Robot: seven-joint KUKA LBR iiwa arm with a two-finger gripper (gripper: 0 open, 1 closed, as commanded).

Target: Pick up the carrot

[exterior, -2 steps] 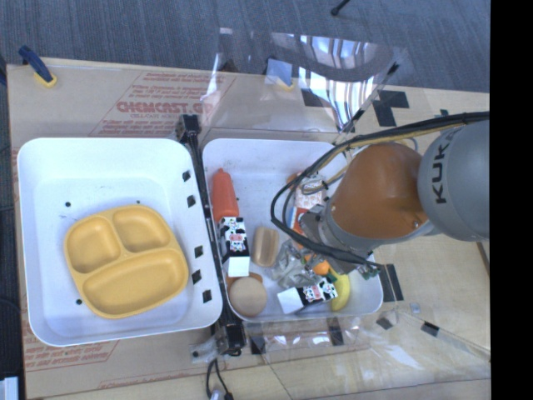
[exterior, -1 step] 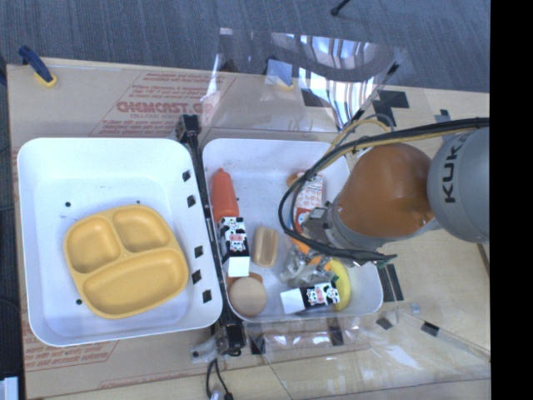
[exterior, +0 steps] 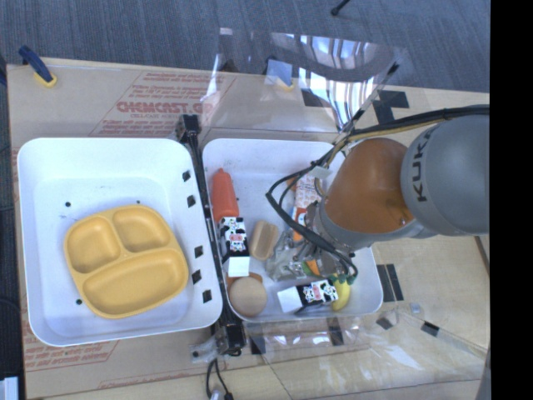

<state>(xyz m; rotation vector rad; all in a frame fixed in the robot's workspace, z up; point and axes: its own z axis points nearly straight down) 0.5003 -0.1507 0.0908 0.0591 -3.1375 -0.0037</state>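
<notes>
Looming closest to the lens, the grey KUKA arm with its orange band (exterior: 366, 186) reaches in from the right and covers much of the right-hand shallow white bin (exterior: 250, 150). Its gripper (exterior: 304, 257) is low inside that bin, among black cables and metal parts, and whether it is apart or together cannot be told from this angle. An orange carrot-shaped toy (exterior: 223, 195) lies along the bin's left wall, lengthwise, well clear of the gripper. Just below it sits a small black-and-white patterned carton (exterior: 234, 237), then a tan egg-shaped object (exterior: 247, 297) near the bin's front left corner. A pale tan wedge-shaped piece (exterior: 265, 239) rests between the carton and the gripper. A second black-and-white carton (exterior: 315, 295) and a small yellow item (exterior: 342, 297) lie by the front edge, beneath the wrist. Open floor in this bin is scarce; the clearest strip runs along the back wall above the carrot. Beside it, the left white bin (exterior: 50, 173) holds a yellow divided plastic plate (exterior: 125, 259) with wide bare floor around it. Both bins stand on a brown cardboard-covered bench (exterior: 100, 90), with dark grey carpet (exterior: 166, 15) beyond it.
</notes>
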